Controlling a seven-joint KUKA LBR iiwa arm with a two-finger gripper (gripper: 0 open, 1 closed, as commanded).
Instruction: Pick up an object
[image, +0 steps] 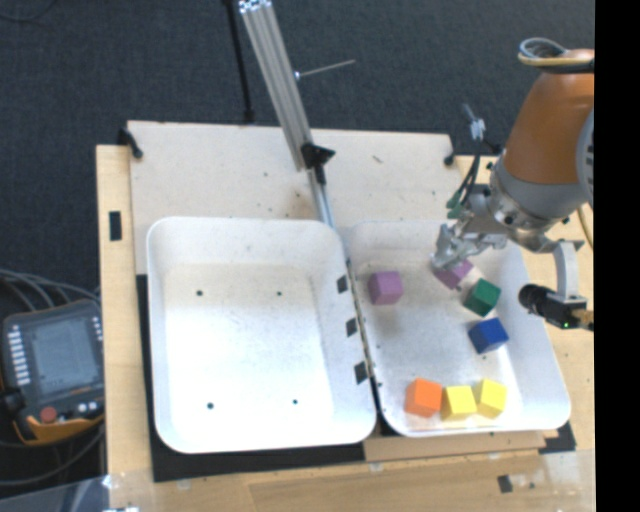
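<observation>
A pale purple block (455, 272), small and tilted, sits pinched between the fingers of the gripper (452, 262) near the far edge of the right bin (545, 400). Just beside it lie a green cube (483, 296) and a blue cube (488, 335). A second purple cube (385, 287) rests by the bin's left edge; orange (424, 397) and two yellow cubes (460, 402) (492, 397) line its near edge.
</observation>
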